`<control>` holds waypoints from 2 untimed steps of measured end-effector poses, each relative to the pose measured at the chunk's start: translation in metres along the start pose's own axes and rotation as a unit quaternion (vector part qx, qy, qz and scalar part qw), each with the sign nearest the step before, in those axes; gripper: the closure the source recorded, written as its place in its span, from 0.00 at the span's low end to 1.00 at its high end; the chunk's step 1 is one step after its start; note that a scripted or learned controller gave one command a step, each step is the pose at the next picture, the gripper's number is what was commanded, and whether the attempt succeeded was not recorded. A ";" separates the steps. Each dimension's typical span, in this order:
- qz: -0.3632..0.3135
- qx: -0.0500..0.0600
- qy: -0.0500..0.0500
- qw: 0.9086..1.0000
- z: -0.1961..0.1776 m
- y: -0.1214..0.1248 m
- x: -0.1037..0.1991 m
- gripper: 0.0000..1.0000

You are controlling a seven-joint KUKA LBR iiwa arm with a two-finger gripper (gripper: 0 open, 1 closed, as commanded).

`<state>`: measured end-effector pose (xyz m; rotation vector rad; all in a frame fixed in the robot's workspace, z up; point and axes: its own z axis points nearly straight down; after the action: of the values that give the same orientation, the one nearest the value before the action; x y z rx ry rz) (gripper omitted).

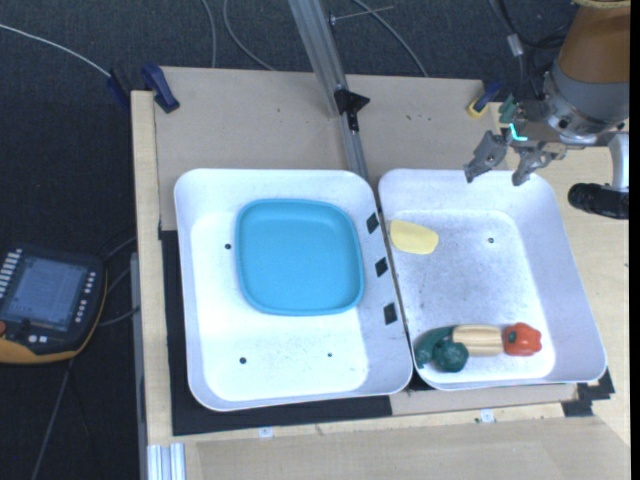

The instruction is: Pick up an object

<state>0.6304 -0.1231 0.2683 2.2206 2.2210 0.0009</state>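
Nothing is picked yet: I have the gripper (504,166) spread apart and holding nothing above the right bin's (560,230) far rim. The yellow piece (413,237) lies near its left wall; everything remains to do.

yellow piece (413,237): flat, right bin's upper-left | red-tan-green toys (478,343): near edge

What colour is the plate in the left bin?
Light blue; the plate shows clearly in the camera view.
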 end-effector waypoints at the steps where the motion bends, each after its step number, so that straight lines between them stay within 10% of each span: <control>1: 0.000 0.000 0.000 1.000 0.000 0.000 0.000 0.00; 2: 0.000 0.002 0.000 1.000 0.052 -0.007 0.008 0.00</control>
<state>0.6238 -0.1147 0.2166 2.2231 2.2243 -0.0035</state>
